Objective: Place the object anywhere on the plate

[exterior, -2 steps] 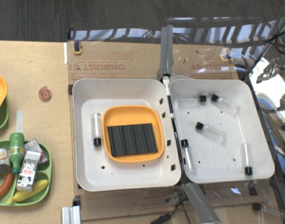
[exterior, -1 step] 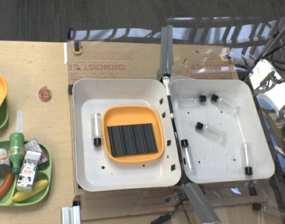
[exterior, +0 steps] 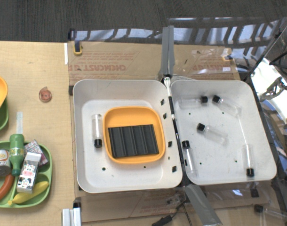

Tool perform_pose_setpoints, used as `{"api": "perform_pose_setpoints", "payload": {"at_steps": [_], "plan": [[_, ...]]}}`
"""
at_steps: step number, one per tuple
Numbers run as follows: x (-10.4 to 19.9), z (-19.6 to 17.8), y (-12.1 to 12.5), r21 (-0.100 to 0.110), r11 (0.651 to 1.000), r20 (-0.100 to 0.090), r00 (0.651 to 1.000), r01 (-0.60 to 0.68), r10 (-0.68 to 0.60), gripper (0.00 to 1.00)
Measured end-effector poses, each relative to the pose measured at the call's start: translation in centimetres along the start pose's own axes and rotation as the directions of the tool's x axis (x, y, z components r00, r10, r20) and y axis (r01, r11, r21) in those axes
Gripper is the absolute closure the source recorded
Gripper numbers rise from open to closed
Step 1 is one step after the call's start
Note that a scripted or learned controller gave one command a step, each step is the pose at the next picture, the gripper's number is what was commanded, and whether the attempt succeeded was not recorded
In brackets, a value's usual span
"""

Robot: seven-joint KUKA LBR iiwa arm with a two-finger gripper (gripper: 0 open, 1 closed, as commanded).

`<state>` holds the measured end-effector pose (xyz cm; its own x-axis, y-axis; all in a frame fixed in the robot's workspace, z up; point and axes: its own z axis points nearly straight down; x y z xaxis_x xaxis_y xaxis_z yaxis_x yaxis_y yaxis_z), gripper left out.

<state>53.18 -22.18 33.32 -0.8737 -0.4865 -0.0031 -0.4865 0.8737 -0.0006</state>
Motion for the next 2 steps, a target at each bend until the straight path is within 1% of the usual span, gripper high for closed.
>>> {"api": "perform_pose_setpoints", "payload": {"at_steps": [1,2], "plan": [[2.0,0.3,1.1,0.0,0.991,0.0,0.991,0.134,-0.134,0.0],[3.8,0.1,2.1,0.0,0.99,0.0,0.99,0.143,-0.143,0.0]]}}
